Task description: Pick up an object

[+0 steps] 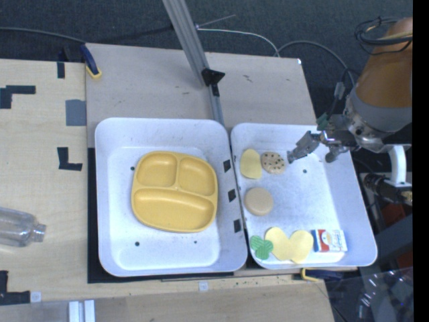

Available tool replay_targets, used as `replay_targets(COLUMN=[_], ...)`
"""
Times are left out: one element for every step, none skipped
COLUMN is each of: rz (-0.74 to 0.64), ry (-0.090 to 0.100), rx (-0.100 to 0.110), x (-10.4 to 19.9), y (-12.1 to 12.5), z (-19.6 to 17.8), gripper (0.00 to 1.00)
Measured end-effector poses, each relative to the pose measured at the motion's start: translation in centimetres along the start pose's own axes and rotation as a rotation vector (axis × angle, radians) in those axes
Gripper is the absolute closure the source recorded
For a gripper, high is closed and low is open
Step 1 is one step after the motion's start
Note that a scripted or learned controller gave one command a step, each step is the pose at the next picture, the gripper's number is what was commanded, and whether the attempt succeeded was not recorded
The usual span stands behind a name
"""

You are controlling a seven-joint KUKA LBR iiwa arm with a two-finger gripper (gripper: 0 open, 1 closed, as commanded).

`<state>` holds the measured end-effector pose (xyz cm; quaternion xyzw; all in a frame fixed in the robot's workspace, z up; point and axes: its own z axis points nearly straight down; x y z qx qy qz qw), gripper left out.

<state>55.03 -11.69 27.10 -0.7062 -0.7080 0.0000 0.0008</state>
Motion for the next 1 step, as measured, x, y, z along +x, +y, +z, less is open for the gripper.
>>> replay_targets(rz=[0.009], ry=[-0.001], rx=[0.011], x=[-5.51], y=[-5.33], z=[8.43], gripper=[0.0])
